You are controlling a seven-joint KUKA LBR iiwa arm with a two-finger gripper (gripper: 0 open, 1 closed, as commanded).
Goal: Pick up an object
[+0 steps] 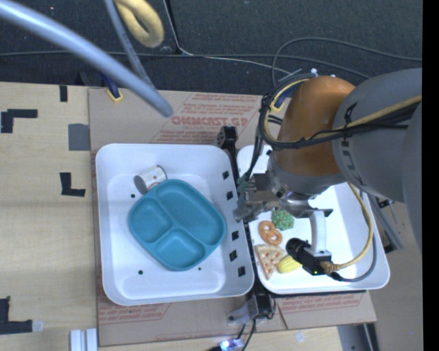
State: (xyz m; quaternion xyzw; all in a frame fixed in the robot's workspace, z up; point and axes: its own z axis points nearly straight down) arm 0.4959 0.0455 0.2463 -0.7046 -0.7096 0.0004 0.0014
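**Small toy foods crowd the right bin under the wrist**

Grey tubing [82, 38] crosses the upper left closest to the lens, blurred, with a yellowish blob [140, 19] beside it. Below it, the arm's orange band [312, 123] hangs over the right bin [374, 274]. Whether the gripper [255, 199], near the wall between the bins, is spread or closed I cannot tell.

Candidates lie in the right bin's left half: a green piece [282, 219] nearest the gripper, a pretzel [269, 233] just beyond it, then a cracker-like wedge [269, 259] touching a yellow piece [289, 264]. All look light, stiff toy foods; the flat ones sit low and would probably slip, so the chunkier green piece seems the better pinch, across its sides.

Left of the gripper, the left bin [113, 206] holds a blue tray [177, 223] and a small can [149, 179], broader and awkward.
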